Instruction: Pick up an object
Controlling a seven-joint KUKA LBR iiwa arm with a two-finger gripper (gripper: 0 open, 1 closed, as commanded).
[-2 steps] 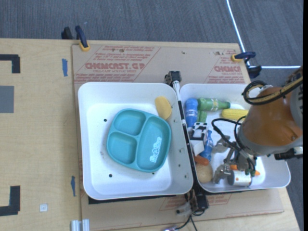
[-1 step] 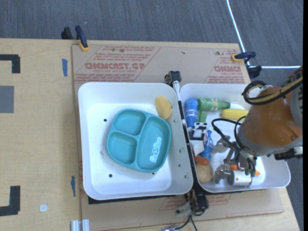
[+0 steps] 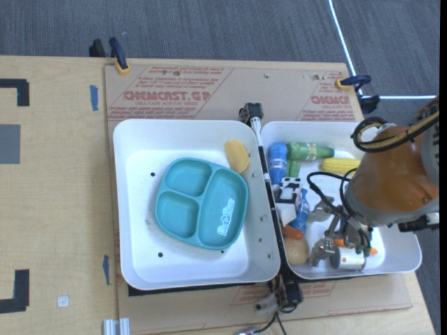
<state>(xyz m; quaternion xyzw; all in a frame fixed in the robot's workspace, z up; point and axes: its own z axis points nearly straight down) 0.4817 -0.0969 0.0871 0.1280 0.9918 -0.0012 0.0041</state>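
Note:
My gripper (image 3: 340, 245) hangs low over the front of the right bin (image 3: 408, 257), under the orange wrist band (image 3: 391, 176). Directly beneath it lie a small orange piece (image 3: 340, 241) and a white cylinder (image 3: 350, 259). A tan rounded item (image 3: 297, 254) and an orange-red piece (image 3: 293, 233) rest just to its left. A blue bottle (image 3: 277, 160), a green bottle (image 3: 309, 151) and a yellow corn cob (image 3: 339, 165) lie at the back of this bin. A slim blue item (image 3: 301, 211) and a black-and-white block (image 3: 289, 186) sit in the middle.
The left bin (image 3: 133, 187) holds a teal divided plate (image 3: 201, 202) and a yellow oval object (image 3: 237, 155) at its back right corner. A black clamp (image 3: 251, 112) sits where the bins meet. Cables (image 3: 374, 132) loop above the arm.

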